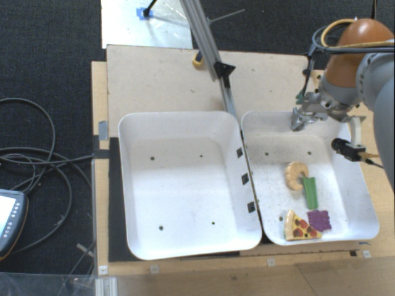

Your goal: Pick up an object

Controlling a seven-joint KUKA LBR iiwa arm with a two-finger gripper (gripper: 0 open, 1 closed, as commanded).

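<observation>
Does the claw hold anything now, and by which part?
Nothing. The claw hangs above the right bin's far end, apart from the toys.

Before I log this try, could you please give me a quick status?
Gripper over right bin's far edge, nothing seen held. Toys untouched: croissant, green piece, pizza, grapes. Nothing blocking.

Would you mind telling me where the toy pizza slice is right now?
The toy pizza slice lies near the front of the right bin, touching the purple grapes.
</observation>
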